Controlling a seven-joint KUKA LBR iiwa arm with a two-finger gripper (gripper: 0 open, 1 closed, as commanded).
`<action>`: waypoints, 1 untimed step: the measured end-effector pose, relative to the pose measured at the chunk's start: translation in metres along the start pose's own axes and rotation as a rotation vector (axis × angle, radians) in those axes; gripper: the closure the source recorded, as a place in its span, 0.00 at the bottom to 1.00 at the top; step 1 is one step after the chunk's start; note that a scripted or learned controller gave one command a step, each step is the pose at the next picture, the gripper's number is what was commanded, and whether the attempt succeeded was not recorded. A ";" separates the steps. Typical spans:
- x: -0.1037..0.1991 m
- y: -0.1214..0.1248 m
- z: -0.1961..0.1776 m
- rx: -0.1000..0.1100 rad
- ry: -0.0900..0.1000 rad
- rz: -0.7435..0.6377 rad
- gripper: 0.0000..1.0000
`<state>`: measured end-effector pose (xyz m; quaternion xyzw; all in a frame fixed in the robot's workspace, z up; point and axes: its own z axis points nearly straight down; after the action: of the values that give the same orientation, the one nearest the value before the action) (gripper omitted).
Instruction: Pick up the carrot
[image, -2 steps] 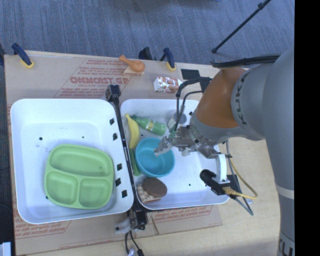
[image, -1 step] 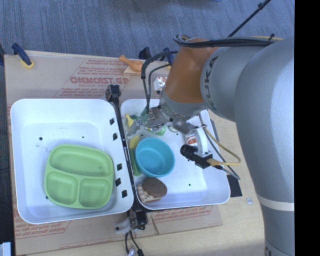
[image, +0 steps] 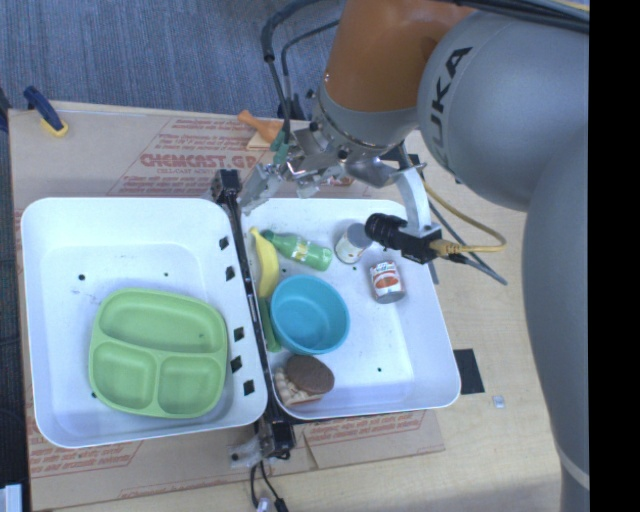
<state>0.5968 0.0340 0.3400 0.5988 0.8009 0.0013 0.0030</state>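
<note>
Your gripper (image: 300, 165) hung over the right bin's (image: 425, 350) back rim; whether it was open or closed, you couldn't tell. The carrot (image: 262, 126) lay just behind it on the cardboard (image: 150, 160), outside the bins. I'd have centred over it before descending.

Setting. A flattened brown cardboard sheet printed with red lettering (image: 190, 160) covers the pale wooden bench top (image: 500, 400) beneath the bins. Beyond the bench lies blue-grey ribbed carpet (image: 150, 50). A small black square marker (image: 467, 371) sits on the bench. Lighting is even and diffuse.
</note>
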 end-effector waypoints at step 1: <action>-0.055 -0.060 -0.101 0.002 -0.003 -0.310 0.00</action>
<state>0.5543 -0.0356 0.4407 0.4679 0.8838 -0.0009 0.0038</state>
